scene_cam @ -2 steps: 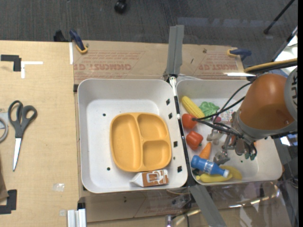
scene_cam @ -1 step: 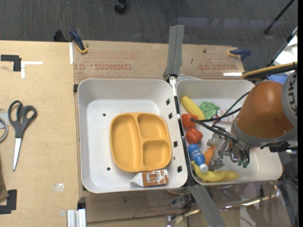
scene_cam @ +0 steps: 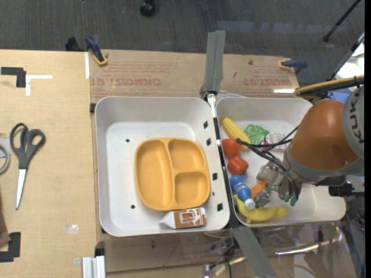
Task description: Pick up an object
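Currently nearest the camera: a small carton (scene_cam: pixel 186 218) is lying at the front edge of the left bin (scene_cam: pixel 110 172), touching the yellow divided plate (scene_cam: pixel 172 172).

In the right bin (scene_cam: pixel 301 110), the jaws (scene_cam: pixel 272 191) are hanging low over the pile at the front-left: banana (scene_cam: pixel 264 214), blue bottle (scene_cam: pixel 242 190), something orange (scene_cam: pixel 258 187) under the fingers. Further back, two red pieces (scene_cam: pixel 234 156), then corn (scene_cam: pixel 235 130) and a green leafy item (scene_cam: pixel 256 135) near the far wall.

Risk, my read: pile is packed tight, so closing here is likely catching an edge of two items or skidding off the banana's curve or the bottle's round side, lifting nothing. Dangling cable (scene_cam: pixel 261 149) near the wrist could also be snagging the toys.

Jaws state: can't tell. The wrist and clutter are masking the tips, and nothing is visibly pinched between them.

Beyond the bins, scissors (scene_cam: pixel 23 155) are sitting on the counter (scene_cam: pixel 46 213), well clear.
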Tool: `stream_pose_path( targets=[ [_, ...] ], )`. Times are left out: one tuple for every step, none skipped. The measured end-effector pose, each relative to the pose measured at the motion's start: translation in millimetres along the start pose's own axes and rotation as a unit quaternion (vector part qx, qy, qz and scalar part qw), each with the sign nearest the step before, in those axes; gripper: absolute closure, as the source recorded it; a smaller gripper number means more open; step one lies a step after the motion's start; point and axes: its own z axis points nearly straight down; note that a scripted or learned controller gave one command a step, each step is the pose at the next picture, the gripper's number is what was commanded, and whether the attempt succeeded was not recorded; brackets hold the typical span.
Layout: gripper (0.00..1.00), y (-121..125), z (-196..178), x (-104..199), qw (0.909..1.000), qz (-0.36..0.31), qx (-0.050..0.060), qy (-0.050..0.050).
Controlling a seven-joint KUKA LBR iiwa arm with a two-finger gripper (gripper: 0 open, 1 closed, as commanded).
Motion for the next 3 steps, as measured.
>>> stream_pose_path(
  targets=[
    [0.0, 2, 1, 3, 0.993, 0.118, 0.001, 0.003],
    [0.0, 37, -72, -87, 0.993, 0.118, 0.002, 0.003],
    [0.0, 3, 2, -20, 0.9924, 0.123, 0.002, 0.004]
  ],
)
